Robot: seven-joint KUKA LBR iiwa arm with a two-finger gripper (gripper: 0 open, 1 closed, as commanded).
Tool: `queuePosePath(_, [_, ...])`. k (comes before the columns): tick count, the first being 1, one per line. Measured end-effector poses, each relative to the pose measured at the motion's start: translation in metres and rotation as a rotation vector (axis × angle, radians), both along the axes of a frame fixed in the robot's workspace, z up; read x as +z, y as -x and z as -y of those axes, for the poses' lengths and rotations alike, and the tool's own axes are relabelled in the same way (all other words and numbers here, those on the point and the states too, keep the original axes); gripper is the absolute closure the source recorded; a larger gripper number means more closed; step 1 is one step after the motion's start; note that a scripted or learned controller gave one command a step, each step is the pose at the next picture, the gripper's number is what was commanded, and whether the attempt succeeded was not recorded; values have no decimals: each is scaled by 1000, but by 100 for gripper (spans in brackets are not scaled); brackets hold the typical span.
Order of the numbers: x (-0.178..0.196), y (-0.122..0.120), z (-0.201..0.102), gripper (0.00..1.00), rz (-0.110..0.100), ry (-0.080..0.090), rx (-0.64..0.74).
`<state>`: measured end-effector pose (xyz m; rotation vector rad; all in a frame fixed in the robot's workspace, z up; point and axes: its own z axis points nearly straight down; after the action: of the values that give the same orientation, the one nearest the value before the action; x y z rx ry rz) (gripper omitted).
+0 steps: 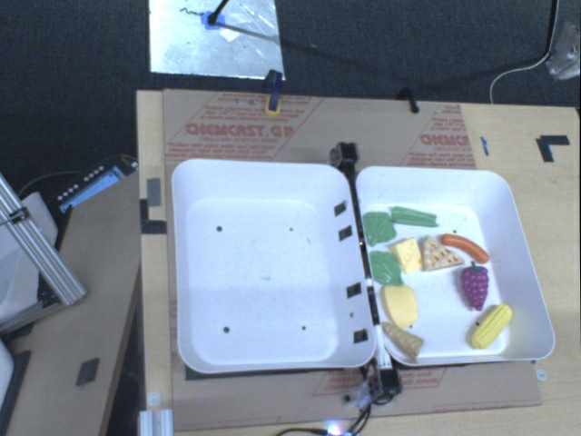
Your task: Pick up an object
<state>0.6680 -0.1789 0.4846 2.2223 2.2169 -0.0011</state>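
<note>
Two white bins on a bench, toy foods in the right bin (pixel 508 198).
Purple grapes (pixel 475 284) lie between sausage (pixel 465 246) and corn (pixel 490 325); the gripper's state cannot be told.

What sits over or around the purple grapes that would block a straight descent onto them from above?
Nothing visible covers the purple grapes. They lie in the right bin, open from above, with the sausage just above them in the view and the corn cob just below.
</note>
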Motion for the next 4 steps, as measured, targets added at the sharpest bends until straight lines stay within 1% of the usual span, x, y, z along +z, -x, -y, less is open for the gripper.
queuePosePath(1, [55,-1,-138,100,8,-5,19])
queuePosePath(2, [51,0,-61,100,2,1,-2])
queuePosePath(3, [33,0,19,100,0,1,-3])
queuePosePath(4, [52,0,28,100,4,0,3])
